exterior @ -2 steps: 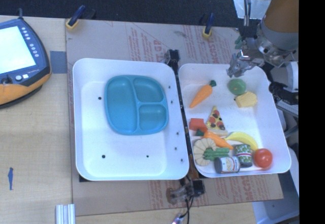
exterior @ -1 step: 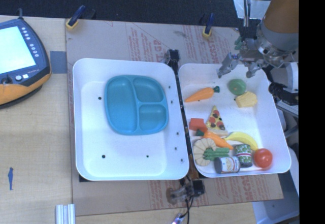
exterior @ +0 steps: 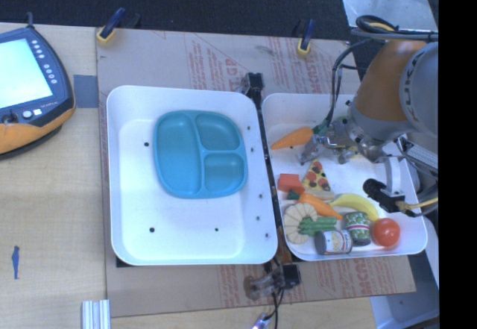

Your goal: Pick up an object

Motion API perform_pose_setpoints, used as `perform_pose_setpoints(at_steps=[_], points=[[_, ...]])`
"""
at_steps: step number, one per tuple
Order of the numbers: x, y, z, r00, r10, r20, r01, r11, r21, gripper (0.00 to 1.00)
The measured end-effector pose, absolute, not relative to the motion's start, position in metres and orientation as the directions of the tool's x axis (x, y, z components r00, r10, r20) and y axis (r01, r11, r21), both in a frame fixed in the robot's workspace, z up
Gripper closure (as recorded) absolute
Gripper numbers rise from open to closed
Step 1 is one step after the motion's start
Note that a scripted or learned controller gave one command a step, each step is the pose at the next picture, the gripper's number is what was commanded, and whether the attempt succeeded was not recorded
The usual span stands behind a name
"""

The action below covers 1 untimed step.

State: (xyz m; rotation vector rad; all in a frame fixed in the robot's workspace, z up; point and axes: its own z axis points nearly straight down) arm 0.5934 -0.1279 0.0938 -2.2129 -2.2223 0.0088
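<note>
One gripper [exterior: 322,150], at the end of the grey arm [exterior: 399,96] with the orange band, hangs low inside the right bin [exterior: 272,107], over the bin's upper middle floor; its dark metal fingers point toward the left of the bin, and whether they are spread or closed cannot be told from this angle, nor does any item show between them. One toy carrot [exterior: 292,138] lies just left of the gripper, near the right bin's left wall, tip pointing away from the arm. One pizza slice [exterior: 316,177] lies just below the gripper on the bin floor. One red block [exterior: 289,183] sits left of the pizza slice, close to the bin's left wall. One second carrot [exterior: 320,205] lies below the pizza slice, touching a yellow banana [exterior: 356,204] toward the bin's lower right. One ridged tan shell-like piece [exterior: 295,217] rests by the lower left wall, with a green vegetable piece [exterior: 317,225] beside it. Two small cans [exterior: 333,242] [exterior: 357,229] lie along the bin's bottom edge, a red tomato [exterior: 385,232] in the lower right corner next to them. One left bin [exterior: 119,171], adjoining the right bin, holds a blue divided plate [exterior: 200,153] in its upper centre. One tablet-like handset [exterior: 30,92] with an orange rim lies on the bench, well left of both bins.
</note>
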Motion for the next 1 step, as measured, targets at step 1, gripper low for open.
perform_pose_setpoints(at_steps=[1], points=[[0.6502,-0.1237,0.0919,-0.003,1.000,0.000,1.000,0.003,-0.003,0.00]])
